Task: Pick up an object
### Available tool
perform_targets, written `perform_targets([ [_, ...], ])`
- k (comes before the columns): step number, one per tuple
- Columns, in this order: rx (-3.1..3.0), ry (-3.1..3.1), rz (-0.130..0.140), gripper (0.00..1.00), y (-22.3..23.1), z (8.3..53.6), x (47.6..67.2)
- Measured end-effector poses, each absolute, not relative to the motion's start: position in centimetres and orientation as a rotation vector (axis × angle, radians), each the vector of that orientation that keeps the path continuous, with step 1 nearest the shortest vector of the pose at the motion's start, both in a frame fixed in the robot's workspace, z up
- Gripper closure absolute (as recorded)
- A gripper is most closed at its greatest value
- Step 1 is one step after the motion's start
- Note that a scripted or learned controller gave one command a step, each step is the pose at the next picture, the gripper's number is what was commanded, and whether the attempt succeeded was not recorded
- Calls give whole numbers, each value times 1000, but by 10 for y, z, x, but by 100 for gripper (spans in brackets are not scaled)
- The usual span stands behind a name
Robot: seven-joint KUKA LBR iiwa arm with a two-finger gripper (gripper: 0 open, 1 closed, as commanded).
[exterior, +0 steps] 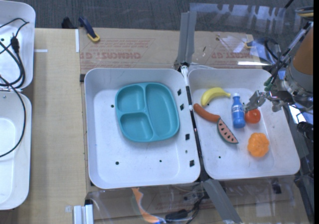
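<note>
Two white bins sit side by side on the bench. The left bin (99, 158) has a blue-green plate (147, 111) in it. The plate has three parts and lies flat near the far middle of that bin.

The right bin (219, 168) has the toys in it. A yellow banana (214, 95) lies at the far left of this bin. Just near it lies a long orange-red hot dog (206, 112), close to the bin's left wall. A slice of watermelon (227, 132) lies a bit nearer and to the right of the hot dog. A small blue bottle (238, 112) with a white cap stands in the middle of the bin. A little red tomato (253, 115) sits just to the right of the bottle. A bumpy orange (258, 144) lies nearer, well apart from the tomato.

The arm comes in from the right. Its gripper (262, 99) hangs over the far right part of the right bin, just above the tomato and beside the bottle. The fingers are spread apart a little, and nothing is between them. All the toys lie on the bin floor.
</note>
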State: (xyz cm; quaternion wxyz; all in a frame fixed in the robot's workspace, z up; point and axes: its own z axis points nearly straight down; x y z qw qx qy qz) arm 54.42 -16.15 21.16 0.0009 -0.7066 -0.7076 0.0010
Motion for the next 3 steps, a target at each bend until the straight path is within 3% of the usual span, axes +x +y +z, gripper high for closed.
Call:
perform_targets([
  [1, -2224, -2219, 1, 0, -192, 92, 577],
  [2, -2225, -2216, 2, 100, -193, 100, 577],
  [3, -2218, -2225, 2, 100, -144, 221, 556],
])
